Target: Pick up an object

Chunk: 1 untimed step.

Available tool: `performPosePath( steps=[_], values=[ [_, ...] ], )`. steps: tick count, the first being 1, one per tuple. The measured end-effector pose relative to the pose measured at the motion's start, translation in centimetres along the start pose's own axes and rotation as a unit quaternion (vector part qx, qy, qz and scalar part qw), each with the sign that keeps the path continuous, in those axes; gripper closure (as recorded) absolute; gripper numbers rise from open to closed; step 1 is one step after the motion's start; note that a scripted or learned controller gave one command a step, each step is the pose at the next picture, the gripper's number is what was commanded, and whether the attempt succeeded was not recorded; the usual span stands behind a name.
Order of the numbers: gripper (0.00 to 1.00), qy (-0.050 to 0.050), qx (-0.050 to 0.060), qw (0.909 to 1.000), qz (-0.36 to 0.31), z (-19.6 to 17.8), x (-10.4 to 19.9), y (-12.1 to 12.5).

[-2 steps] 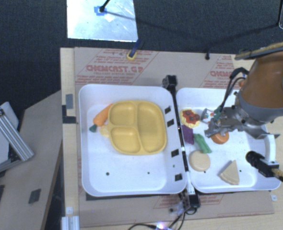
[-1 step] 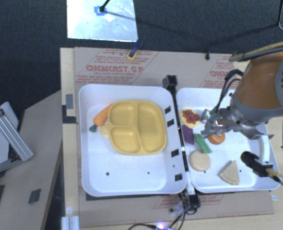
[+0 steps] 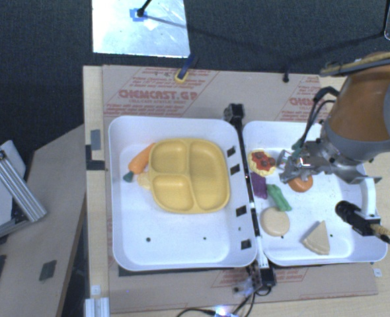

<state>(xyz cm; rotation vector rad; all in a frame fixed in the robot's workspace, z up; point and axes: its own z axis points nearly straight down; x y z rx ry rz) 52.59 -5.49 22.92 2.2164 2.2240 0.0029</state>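
Observation:
My gripper (image 3: 295,169) hangs over the right bin (image 3: 353,253), reaching in from the right. Just below its tip lies an orange round slice (image 3: 302,184), partly covered by the gripper. To the left of it sit a pizza-like disc (image 3: 262,162), a purple piece (image 3: 259,187) and a green piece (image 3: 279,197). Nearer the front of this bin lie a beige round cookie (image 3: 275,221) and a tan wedge (image 3: 317,238). Nothing shows between the fingers from this angle.
The left bin (image 3: 125,243) holds a yellow divided plate (image 3: 185,175) with a toy carrot (image 3: 139,160) against its left rim. A black divider (image 3: 246,183) runs between the bins. A shiny metal sheet (image 3: 141,17) lies beyond the bench.

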Motion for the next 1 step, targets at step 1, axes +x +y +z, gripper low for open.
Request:
performPosePath(
  steps=[1],
  values=[
    [1.0,0.0,0.001,1.0,0.001,1.49,0.45,-1.17]
  ],
)
